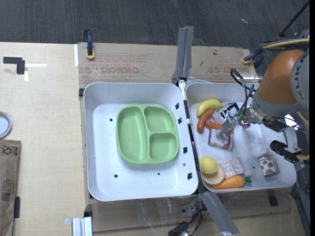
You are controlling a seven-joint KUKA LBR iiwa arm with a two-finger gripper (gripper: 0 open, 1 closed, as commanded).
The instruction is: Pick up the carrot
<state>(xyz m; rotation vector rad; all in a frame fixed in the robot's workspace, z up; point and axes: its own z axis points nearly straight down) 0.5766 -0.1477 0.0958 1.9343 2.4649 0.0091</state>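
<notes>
The pincer (228,127) hangs low in the right bin (288,183), over the cluttered upper half; whether it is released or clenched I cannot tell, since the clutter beneath hides it. Just beside it, toward the divider, lie a banana (208,105) and a reddish sausage (204,120), touching each other, and directly under it sits a small printed packet (219,139).

The carrot (230,182) is well apart from the pincer, down at the near wall of the same bin, lying flat and pressed against a tan disc (212,176) with a lemon (208,164) and a pink wrapped pack (231,166) crowding its upper side. That crowding suggests things were simply tipped in, so a grasp there would likely need to come along its free lower edge. A small can (268,165) stands off to the far side of the pincer.

The left bin (98,146) holds a green divided plate (146,133). Cardboard (129,64) on the surface beyond the bins bears red lettering, upside down and too faint to read surely.
</notes>
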